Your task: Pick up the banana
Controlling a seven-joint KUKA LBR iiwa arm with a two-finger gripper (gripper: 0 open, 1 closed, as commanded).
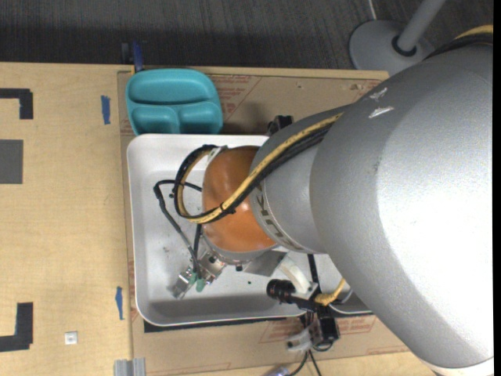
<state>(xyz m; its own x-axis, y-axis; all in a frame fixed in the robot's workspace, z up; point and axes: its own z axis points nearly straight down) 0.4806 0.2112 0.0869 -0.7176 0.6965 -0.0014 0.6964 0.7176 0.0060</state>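
The grey robot arm reaches across the shallow white plastic bin from its right edge. Its bulk covers the bin's right half and most of the middle. The orange band above the wrist sits over the bin's centre, with black and yellow cables looping off it toward the far-left corner.

The small metal gripper points down and to the left, low over the bin floor near the near-left corner. It is too small and too foreshortened to tell whether it is set wide or narrow, and nothing can be made out held in it.

Where the banana lies cannot be told. The bare floor along the bin's left edge and near-left corner carries no yellow fruit, so my guess is that it is under the arm's shadow, toward the centre or right of the bin. If so, the banana would lie to the right of the gripper, back toward the arm's base. Its long axis cannot be judged, so neither can the wrist turn needed to close across it.

A teal moulded plastic tray stands on the tan cardboard-covered surface, touching or just beside the bin's far edge at the left corner.
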